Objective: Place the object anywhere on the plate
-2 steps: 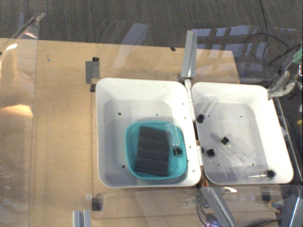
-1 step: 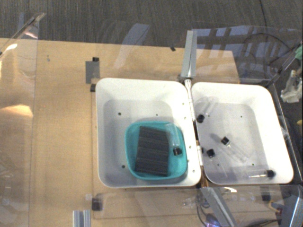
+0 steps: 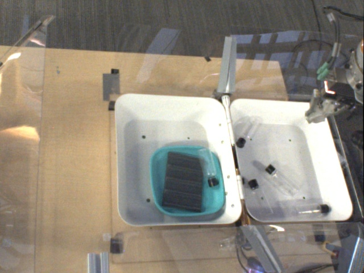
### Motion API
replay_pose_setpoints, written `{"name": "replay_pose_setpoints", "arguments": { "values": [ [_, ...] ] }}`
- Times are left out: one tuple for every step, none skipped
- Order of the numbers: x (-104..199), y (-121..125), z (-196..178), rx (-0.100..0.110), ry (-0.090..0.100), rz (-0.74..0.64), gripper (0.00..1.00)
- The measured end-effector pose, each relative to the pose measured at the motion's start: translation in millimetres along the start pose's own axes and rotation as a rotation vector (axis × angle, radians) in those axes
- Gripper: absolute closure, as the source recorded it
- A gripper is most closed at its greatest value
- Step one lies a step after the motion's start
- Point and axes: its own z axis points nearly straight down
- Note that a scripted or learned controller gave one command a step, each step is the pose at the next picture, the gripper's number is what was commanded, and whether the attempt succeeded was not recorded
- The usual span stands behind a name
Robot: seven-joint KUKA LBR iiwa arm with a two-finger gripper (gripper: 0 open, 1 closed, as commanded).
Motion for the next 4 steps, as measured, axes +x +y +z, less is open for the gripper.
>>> {"name": "replay_pose_setpoints", "arguments": {
  "values": [
    [51,-28,131,0.003,0.001,-0.157,1.0],
    [103,-42,210,0.004,0.002,-0.154,1.0],
    [122,-58,209,0.002,0.002,-0.256,1.0],
    [122,-58,209,0.002,0.002,-0.256,0.0]
  ]
}}
